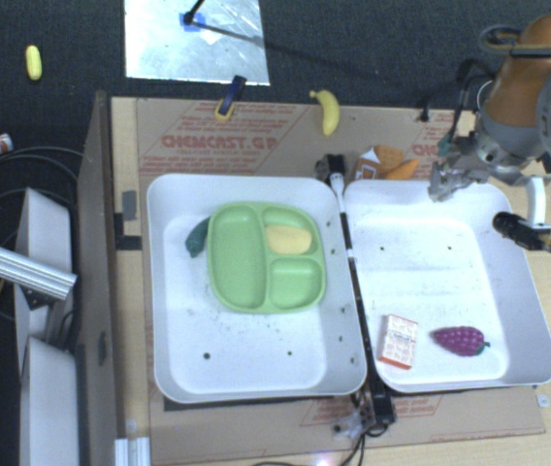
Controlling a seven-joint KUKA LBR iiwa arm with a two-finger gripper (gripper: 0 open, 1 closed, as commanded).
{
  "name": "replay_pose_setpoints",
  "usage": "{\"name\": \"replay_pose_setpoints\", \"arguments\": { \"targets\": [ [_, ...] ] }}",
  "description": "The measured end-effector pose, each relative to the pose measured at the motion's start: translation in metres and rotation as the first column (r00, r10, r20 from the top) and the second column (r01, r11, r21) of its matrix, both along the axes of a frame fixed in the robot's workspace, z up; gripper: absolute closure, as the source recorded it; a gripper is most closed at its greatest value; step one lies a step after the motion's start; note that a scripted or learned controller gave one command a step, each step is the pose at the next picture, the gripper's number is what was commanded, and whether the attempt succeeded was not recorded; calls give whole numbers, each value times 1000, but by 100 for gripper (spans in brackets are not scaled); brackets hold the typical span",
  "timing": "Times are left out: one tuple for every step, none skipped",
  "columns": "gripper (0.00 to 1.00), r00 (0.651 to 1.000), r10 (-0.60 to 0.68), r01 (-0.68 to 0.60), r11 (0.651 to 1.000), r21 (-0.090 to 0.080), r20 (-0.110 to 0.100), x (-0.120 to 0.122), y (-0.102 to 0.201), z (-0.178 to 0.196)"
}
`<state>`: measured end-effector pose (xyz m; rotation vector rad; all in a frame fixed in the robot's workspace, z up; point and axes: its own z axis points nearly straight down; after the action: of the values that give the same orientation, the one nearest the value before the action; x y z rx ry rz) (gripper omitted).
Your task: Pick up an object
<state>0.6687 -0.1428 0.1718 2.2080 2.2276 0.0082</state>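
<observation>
A: We survey from the left. The left bin carries a green divided plate near its centre. A pale yellow item lies in the plate's upper right compartment, and a dark green item lies just beside the plate's left edge, on the bin floor.

B: And the right bin?

A: We find two candidates along its near edge: a small red and white packet towards the near left corner, and a purple grape cluster just to its right. They lie near each other but apart.

B: Where do we place the gripper?

A: At the far right corner of the right bin, over the rim, well apart from both candidates. Nothing sits between its fingers, and we cannot tell whether they are spread or closed.

B: Which step is in hand?

A: We judge it to be the approach; no object is lifted yet. The next move calls for travel towards the near edge, then a descent over one target with the fingers straddling it. The grape cluster looks rounded and may roll; the packet lies flat and offers little height to pinch.

B: Any readable markings?

A: The cardboard under the bins reads "CHEMCAST GP" in red. The packet's print is too small to read. A yellow banana rests on the cardboard beyond the bins.
</observation>
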Motion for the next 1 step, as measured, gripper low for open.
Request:
{"name": "replay_pose_setpoints", "arguments": {
  "targets": [
    [100, 1000, 1, -1, 1000, 1, -2, 1, 54, 23]
  ]
}}
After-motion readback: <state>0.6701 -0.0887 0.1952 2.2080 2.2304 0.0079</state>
